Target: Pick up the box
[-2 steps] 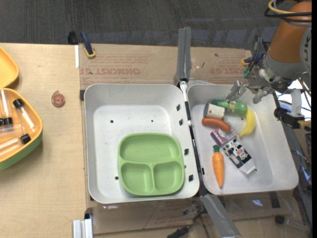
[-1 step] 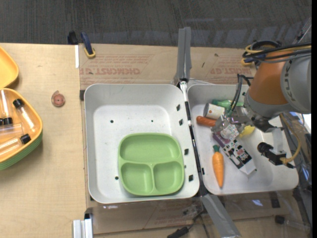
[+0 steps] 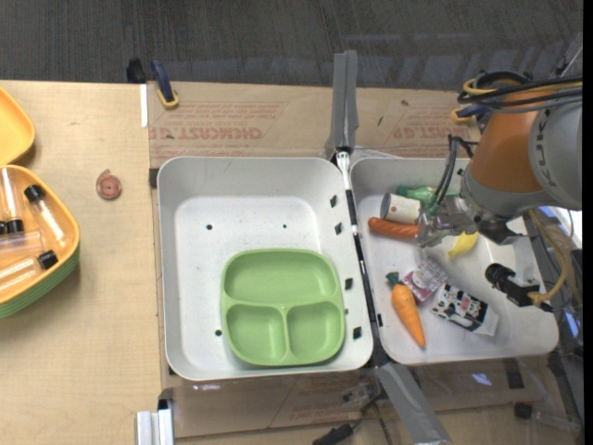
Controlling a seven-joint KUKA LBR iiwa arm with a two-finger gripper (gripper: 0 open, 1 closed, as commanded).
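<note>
The box [image 3: 460, 307] is small, black and white, and lies flat near the front of the right bin [image 3: 528, 341]. My gripper [image 3: 433, 227] hangs over the middle of that bin, up and to the left of the box and apart from it. It is close to a red-orange carrot [image 3: 393, 230] and a yellow item [image 3: 462, 242]. The grey arm with its orange band [image 3: 505, 151] comes in from the right and hides part of the bin's back.
In the right bin also lie a second carrot [image 3: 408, 310], a crinkled clear packet [image 3: 426, 278] and a green-and-white bottle [image 3: 409, 202]. The left bin [image 3: 185, 248] holds a green divided plate [image 3: 283, 305]. A yellow tray [image 3: 28, 239] with vials sits at the far left.
</note>
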